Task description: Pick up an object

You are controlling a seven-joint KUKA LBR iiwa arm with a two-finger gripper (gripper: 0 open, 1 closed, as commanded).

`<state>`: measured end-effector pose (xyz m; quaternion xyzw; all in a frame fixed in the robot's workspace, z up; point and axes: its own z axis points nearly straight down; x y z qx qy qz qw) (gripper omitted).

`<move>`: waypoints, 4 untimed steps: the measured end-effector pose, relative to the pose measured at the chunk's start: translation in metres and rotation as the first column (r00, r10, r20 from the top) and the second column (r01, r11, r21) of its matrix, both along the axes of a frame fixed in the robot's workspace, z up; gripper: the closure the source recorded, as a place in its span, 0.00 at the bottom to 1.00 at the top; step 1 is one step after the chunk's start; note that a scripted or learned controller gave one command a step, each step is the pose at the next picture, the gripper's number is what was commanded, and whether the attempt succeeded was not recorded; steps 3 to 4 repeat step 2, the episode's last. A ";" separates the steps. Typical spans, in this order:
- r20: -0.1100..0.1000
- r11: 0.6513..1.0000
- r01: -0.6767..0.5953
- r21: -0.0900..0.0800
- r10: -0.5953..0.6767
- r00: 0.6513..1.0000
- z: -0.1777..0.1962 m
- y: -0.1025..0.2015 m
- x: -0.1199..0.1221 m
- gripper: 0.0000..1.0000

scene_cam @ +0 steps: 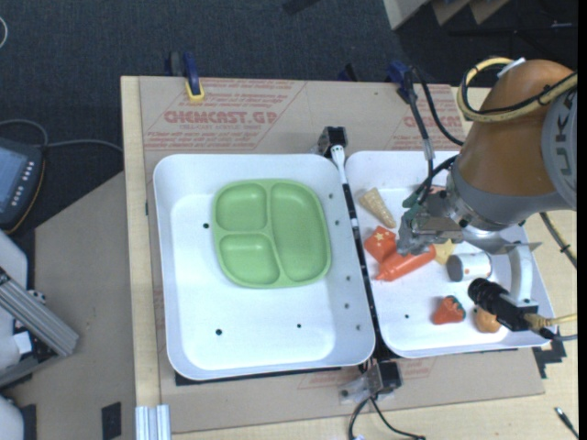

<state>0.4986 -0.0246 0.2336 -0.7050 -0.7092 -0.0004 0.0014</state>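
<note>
Right white bin (390, 168): orange carrot (404, 266) lying slantwise, tip lower-left; jaws' state above it perhaps hidden.

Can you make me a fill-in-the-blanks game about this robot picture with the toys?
1. The divided plate in the left bin is colored ____.
2. That plate has ____ compartments.
3. The tool is over the ____ bin.
4. The carrot lies in the ____ bin.

Missing words: green; three; right; right
</note>
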 end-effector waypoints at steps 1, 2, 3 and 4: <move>-0.002 1.000 0.000 0.000 0.000 1.000 -0.018 0.051 0.012 1.00; 0.005 1.000 0.004 -0.003 -0.004 1.000 -0.001 0.060 0.026 1.00; 0.005 1.000 0.004 -0.003 -0.004 1.000 -0.001 0.060 0.026 1.00; 0.005 1.000 0.004 -0.003 -0.004 1.000 -0.001 0.060 0.026 1.00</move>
